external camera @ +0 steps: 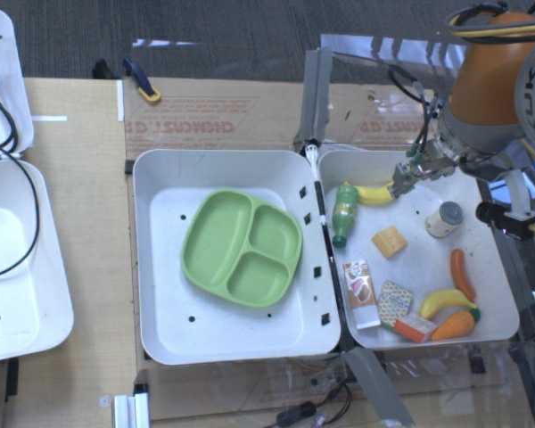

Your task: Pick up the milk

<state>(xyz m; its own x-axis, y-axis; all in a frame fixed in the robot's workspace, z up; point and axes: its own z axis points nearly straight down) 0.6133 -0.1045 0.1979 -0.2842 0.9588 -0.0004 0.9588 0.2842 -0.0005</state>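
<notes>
1. The gripper (401,184) hung over the far part of the right bin (508,306), with the grey arm and its orange band (490,69) reaching in from the right edge of the view.
2. Whether the claw stood open or closed could not be told; its tip was small and dark against the bin floor, and nothing could be made out between its parts.
3. The tip sat just beside the right end of a yellow banana (372,194) that lay near the bin's far-left corner; whether they touched could not be told.
4. The milk (360,292), a small white carton with a brown picture on its face, lay flat along the right bin's left wall, toward the near-left corner, well apart from the gripper.
5. A green bottle (342,212) lay against the same left wall, farther back, between the banana and the milk.
6. A yellow block (389,242) rested near the bin's middle, and a small can (443,220) stood toward the right wall.
7. A red sausage (462,273), a second banana (446,303), a carrot (452,325) and a patterned packet (394,300) lay along the near edge.
8. The left bin (152,266) held a green divided plate (242,248) at its centre.
</notes>
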